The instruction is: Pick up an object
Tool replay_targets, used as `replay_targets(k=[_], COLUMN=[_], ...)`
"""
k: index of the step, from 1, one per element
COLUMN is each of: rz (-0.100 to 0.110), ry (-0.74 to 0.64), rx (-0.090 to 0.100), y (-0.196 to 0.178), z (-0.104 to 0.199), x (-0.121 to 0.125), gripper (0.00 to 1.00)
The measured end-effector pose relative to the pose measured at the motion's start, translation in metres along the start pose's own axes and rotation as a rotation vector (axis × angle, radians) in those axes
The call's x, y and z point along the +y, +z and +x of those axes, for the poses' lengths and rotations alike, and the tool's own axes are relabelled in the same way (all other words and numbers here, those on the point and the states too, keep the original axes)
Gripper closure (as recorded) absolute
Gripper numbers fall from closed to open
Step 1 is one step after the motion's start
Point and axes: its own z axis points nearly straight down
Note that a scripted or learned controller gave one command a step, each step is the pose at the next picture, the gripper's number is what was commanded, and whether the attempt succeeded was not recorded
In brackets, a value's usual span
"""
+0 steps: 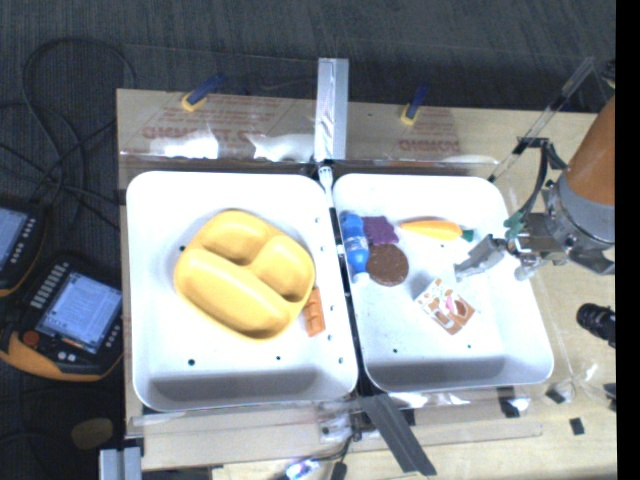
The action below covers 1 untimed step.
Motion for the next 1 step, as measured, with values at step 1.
replay_targets(k=[1], rz=[0.000], ry=[-0.103], rx=[0.001], y=[0.0930], z=[-0.0388], x=[0.0405], gripper=[0.00])
